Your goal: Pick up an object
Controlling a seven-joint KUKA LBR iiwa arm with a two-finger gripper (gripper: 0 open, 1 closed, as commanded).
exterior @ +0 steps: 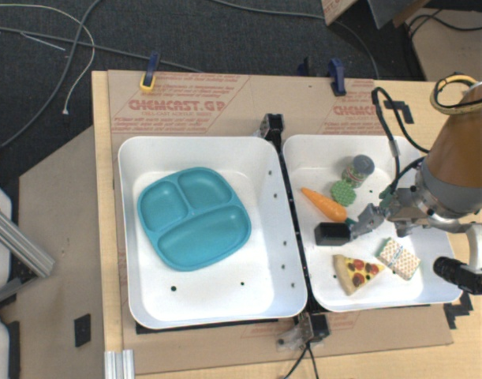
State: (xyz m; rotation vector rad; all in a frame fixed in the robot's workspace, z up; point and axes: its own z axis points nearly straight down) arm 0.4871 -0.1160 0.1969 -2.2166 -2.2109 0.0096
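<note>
Arm (453,164): it comes in from the right edge of the camera view, its orange band high over the right bin's far right side, the grey wrist below it leaning left and down into that bin.

Gripper (365,221): it hangs low over the middle of the right bin, pointing left; its tip is just right of the black block and just below the carrot's thin end. Whether it is released or clenched I cannot tell, as the tip is small and dark against the wrist. Nothing is seen between its tips.

Right bin (327,294): white and shallow, it sits touching the left bin along a dark seam.

Carrot (323,204): orange, lying at a slant left of the bin's middle, with its thick end nearer the seam.

Black block (332,233): flat on the floor of the right bin, just below the carrot.

Pizza slice (355,272): a toy wedge near the right bin's front rim, below the black block.

Patterned packet (399,258): just right of the pizza slice, under the wrist.

Green ball (343,192): bumpy, just above the carrot's thin end.

Grey ball (359,166): touching or nearly touching the green ball, towards the right bin's back wall.

Left bin (146,290): beside the right bin, holding a blue divided plate (195,216) that lies flat around its middle.
</note>
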